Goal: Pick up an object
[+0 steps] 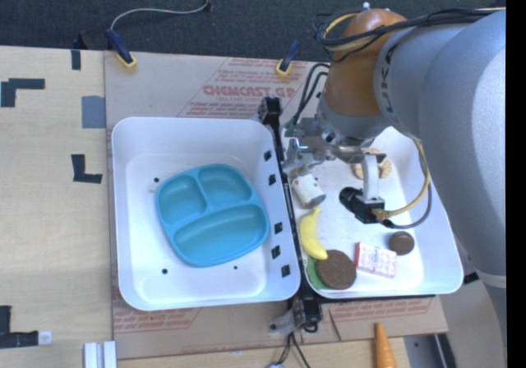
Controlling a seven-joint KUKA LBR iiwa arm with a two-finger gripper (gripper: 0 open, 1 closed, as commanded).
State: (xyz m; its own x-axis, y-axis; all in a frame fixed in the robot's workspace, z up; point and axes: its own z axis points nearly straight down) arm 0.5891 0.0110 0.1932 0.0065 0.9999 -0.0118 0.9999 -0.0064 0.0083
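Slanted overhead view of both bins (123,194)

A light wooden bench (49,218) carries a brown cardboard sheet (222,91) printed with red lettering. Two shallow white bins sit side by side on that sheet: the left bin (136,194) and, touching its right wall, the right bin (431,264). Beyond the left bin, two yellow-and-blue clamps (121,52) (288,62) grip the sheet's far edge. Left of the left bin, dark tape marks (82,167) lie on the bare wood. Nearer than the right bin, an orange object (384,348) lies on the bench; what it is cannot be told.
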